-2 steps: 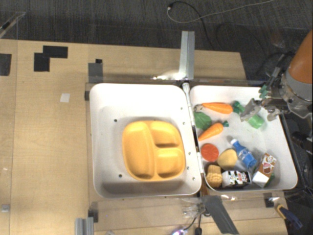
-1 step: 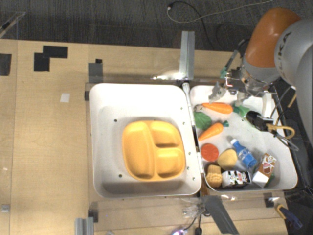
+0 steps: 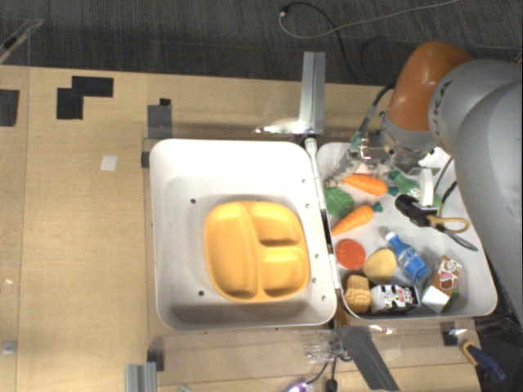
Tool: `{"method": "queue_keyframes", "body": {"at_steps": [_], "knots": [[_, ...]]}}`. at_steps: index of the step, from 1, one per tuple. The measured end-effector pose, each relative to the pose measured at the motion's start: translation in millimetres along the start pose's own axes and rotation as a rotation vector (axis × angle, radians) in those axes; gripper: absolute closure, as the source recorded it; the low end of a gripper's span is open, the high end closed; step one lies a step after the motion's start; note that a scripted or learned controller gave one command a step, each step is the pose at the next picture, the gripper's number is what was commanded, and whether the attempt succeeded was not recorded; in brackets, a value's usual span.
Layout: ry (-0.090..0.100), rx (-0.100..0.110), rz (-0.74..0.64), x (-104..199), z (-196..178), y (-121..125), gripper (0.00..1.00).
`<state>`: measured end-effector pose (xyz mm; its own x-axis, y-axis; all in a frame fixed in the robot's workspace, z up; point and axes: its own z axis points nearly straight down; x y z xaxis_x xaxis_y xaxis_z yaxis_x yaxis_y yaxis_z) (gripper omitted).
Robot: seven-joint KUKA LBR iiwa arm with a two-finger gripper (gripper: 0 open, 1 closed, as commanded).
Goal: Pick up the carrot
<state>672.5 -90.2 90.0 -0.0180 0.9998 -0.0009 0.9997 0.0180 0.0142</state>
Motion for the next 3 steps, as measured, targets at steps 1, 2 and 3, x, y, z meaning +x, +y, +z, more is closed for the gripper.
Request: {"method": "queue_keyframes", "body": {"at_steps": [1, 2, 3], "knots": [[-0.001, 0.001, -0.242, -39.8, -0.5, -17.8, 0.00], [0.000, 0.017, -0.413, -37.2, -0.2, -4.6, 0.00], [-0.003, 0.003, -0.419, -34.3, -11.3, -0.8, 1.00]]}}
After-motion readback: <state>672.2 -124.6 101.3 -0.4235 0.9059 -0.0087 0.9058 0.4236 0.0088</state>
